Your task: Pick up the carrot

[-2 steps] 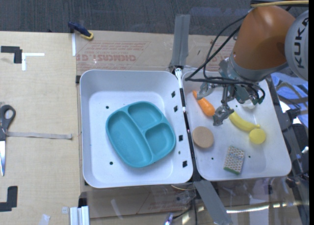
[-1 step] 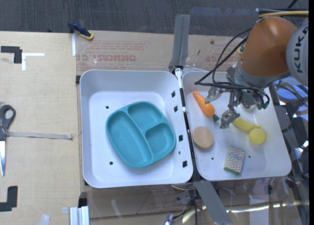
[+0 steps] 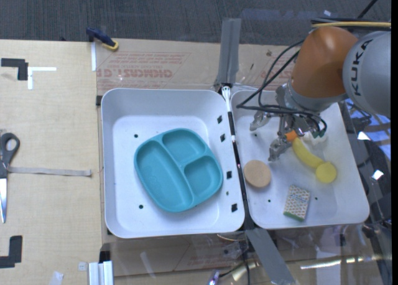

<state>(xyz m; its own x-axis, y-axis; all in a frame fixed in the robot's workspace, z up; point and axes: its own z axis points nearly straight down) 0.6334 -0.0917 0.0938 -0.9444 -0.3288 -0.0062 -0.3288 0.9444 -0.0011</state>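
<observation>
The carrot [image 3: 290,135] shows as a small orange patch in the right bin [image 3: 348,206], in its upper middle, right under the wrist; you see little of it, the arm covers the rest; the gripper [image 3: 278,144] hangs over that spot, one metal finger [image 3: 277,149] pointing down-left toward the bin floor; you cannot tell from here whether the jaws are spread or closed, nor whether the carrot sits between them. Just right of the carrot lies a yellow banana-shaped toy [image 3: 311,159], slanting down to the right; below-left of it a round tan disc [image 3: 257,173] rests near the bin's left wall; a patterned sponge block [image 3: 296,202] lies near the front edge. In the left bin [image 3: 118,215] you have a teal divided plate [image 3: 178,169], well apart from the arm; scissors [image 3: 5,165] lie on the bench at far left.
</observation>
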